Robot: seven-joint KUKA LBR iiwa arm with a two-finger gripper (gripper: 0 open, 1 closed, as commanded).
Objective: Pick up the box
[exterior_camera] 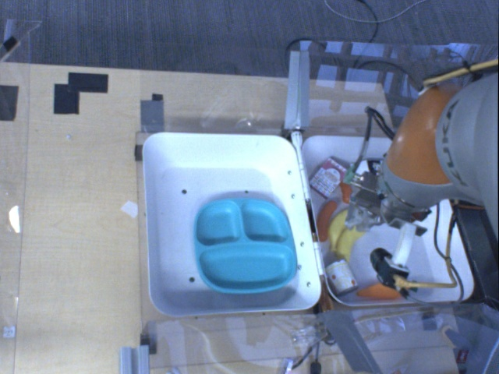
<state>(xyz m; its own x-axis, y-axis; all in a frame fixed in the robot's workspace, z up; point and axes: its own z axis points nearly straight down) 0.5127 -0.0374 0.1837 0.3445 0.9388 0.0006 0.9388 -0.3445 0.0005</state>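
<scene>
The box (327, 178) is a small red and white carton lying in the right bin (437, 283), near its far left corner. My gripper (362, 209) hangs low over the middle of that bin, just right of and nearer than the box. It is above a yellow fruit-like object (341, 238). I see nothing held in it. The grey arm with its orange band (417, 142) covers much of the right bin.
A blue divided plate (245, 244) lies in the left bin (168, 209). The right bin also holds an orange-red item (328, 210) beside the box, a small can (340, 276) and an orange carrot-like piece (377, 291) at the near edge.
</scene>
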